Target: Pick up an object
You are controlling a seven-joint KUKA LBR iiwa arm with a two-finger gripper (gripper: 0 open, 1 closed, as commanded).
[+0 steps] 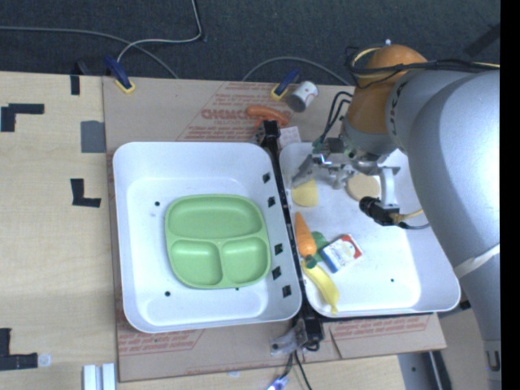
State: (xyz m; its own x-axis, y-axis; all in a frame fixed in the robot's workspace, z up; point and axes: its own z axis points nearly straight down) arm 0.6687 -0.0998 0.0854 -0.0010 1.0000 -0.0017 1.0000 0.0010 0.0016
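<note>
At the upper left corner of the right-hand white bin, the grey arm's gripper hangs just above a pale yellow, rounded object; how far it is spread cannot be told. Along that bin's left wall lie a smooth orange carrot, a white packet and a curved yellow banana; its right half lies bare. Left of it, the second bin carries a glossy green divided plate, on a cardboard-topped bench.

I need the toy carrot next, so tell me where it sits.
The carrot lies in the right bin, against its left wall, between the pale yellow piece above and the banana below.
</note>
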